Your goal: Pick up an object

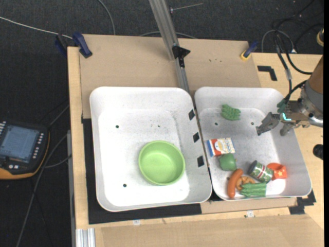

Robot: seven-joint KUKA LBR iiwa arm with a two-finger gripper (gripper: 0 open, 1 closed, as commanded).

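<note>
The gripper [276, 125] is seen over the right bin [293, 153], near its upper right edge, w/ the arm entering from the right; its two dark fingers [267, 123] are spread apart in a V, pointing down-left, and nothing is held between them. A teal glow is seen at the gripper base. Up-left of the gripper, apart from it, a green ridged item [231, 112] is lying on the bin floor. Further down, toward the bin's left side, a small carton [220, 146] w/ red, white and blue print is lying flat, and a round green fruit [227, 162] is placed just below it, touching or nearly so. Along the bin's lower edge a cluster is found: an orange-red sausage-shaped item [234, 182], a green leafy/pod-like item [254, 190], a dark can [260, 171] on its side, and a red-orange item [278, 171] just right of the can; exact contacts w/in the cluster can't be told. The left bin [133, 112] is set beside the right one on the bench [128, 60], and a lime-green bowl [161, 162] is sitting upright in its lower right part, well apart from the gripper.
</note>
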